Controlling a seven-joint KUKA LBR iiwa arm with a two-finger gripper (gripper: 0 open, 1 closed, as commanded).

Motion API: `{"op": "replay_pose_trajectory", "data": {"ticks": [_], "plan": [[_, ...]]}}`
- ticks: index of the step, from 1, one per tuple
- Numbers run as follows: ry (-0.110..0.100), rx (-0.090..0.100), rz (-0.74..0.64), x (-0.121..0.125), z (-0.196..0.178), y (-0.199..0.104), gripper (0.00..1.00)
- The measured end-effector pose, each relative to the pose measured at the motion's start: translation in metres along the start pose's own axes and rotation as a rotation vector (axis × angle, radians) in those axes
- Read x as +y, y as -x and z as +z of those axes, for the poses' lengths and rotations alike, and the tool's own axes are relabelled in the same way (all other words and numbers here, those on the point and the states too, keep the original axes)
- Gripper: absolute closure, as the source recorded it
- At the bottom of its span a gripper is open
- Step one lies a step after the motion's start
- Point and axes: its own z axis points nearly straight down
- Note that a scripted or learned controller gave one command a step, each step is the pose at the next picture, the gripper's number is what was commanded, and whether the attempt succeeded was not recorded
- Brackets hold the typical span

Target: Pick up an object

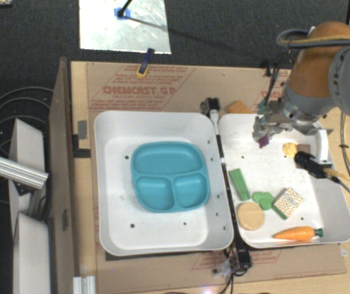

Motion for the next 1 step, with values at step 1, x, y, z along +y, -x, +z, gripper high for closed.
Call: {"op": "replay_pose_trajectory", "data": {"ticks": [1], "plan": [[0.001, -0.001, 0.001, -0.0445, 0.0011, -0.0443, 1.0]]}}
